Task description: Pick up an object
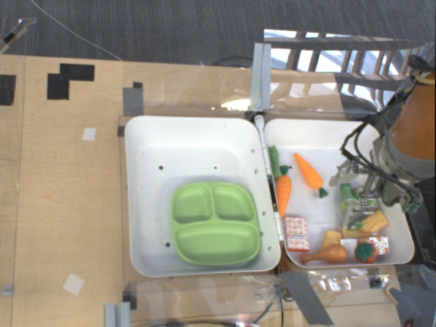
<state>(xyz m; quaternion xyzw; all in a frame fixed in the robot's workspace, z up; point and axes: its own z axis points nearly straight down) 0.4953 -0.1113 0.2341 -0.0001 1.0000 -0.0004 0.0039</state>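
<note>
Left bin carries one green divided plate. Right bin is crowded: two carrots, a small carton, a corn cob, a strawberry. The gripper hangs over the corn side, and whether it's apart or together, I can't tell.

Grey arm with orange band reaches in from the right, wrist angled down, gripper low, pointing downward.
</note>
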